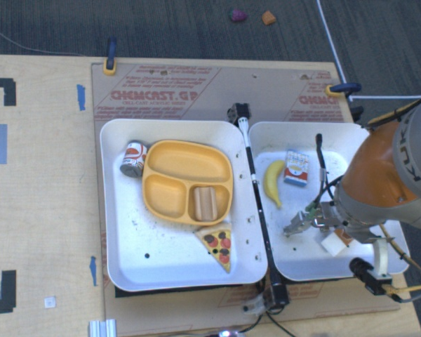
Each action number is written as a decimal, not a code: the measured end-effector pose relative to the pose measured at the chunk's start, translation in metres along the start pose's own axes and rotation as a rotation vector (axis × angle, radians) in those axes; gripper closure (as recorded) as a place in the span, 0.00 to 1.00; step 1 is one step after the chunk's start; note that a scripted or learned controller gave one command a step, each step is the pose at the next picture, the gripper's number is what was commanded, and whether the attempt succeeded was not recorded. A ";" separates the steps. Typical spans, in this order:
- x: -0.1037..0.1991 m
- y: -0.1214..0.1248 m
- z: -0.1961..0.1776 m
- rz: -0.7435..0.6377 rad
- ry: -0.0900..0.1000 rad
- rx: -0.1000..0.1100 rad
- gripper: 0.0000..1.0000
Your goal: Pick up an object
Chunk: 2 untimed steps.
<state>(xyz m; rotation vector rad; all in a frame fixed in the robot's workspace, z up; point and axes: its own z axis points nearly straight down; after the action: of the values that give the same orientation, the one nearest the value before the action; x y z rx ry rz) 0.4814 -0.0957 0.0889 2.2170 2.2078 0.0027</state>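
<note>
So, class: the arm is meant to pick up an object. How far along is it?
Done: the gripper has reached into the right bin. In hand: it sits low beside the banana, with nothing visible between its fingers. Left: grasping and lifting; the banana and small box lie on the bin floor.

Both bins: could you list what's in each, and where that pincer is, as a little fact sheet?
left bin: yellow tray with three compartments, can at its left edge, pizza slice just below it
tray contents: brown block in the lower right compartment
right bin: banana, small carton, white block
pincer: low over the right bin, below the banana, nothing seen between its tips
arm: reaches in from the right
</note>
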 end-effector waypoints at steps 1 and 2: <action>0.000 0.000 0.000 0.000 0.000 0.000 0.00; -0.004 0.003 -0.012 0.003 -0.011 -0.013 1.00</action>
<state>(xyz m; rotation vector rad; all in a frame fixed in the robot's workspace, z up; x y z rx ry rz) 0.4841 -0.0995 0.1005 2.2089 2.1924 0.0049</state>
